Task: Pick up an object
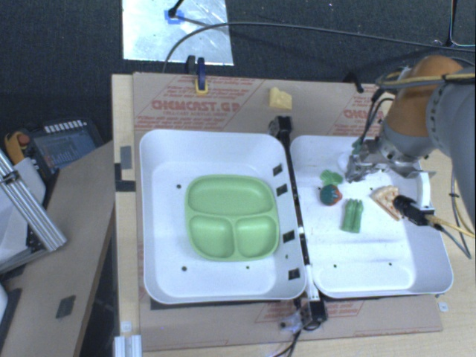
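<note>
In the right bin lie a small green leafy piece, a round teal and orange object, a green pickle-like stick and a tan pizza-slice shape. My gripper hangs over the bin's upper middle, just right of the leafy piece and above the stick. Nothing shows between its fingers, and their spacing is too small to read.
The left bin holds a light green divided plate. A yellow block rests on the cardboard behind the bins. A black clip divider runs between the bins. A cable trails off the right bin's edge.
</note>
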`<state>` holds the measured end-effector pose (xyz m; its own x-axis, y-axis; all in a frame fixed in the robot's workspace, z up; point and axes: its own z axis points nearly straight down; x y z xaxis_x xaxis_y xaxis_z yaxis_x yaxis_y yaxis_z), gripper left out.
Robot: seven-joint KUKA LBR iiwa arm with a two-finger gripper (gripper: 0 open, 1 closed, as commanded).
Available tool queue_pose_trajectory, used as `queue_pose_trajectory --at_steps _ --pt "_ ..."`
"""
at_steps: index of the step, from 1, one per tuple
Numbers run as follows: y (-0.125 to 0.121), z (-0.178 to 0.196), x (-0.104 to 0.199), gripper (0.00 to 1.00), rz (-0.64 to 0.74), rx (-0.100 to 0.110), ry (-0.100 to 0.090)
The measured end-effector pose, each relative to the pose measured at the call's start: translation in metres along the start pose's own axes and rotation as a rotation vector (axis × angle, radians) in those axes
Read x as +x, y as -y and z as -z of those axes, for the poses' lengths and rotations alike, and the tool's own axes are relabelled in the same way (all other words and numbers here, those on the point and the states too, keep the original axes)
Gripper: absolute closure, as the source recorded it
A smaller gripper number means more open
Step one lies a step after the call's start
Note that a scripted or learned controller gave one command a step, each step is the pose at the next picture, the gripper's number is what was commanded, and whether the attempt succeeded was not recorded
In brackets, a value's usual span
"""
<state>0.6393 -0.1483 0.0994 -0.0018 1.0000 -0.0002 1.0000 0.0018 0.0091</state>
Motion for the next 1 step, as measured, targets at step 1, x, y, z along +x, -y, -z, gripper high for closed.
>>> queue_pose_trajectory --at_steps 1 --pt "-0.0071 0.0522 0.0092 1.0 0.004 0.002 0.001"
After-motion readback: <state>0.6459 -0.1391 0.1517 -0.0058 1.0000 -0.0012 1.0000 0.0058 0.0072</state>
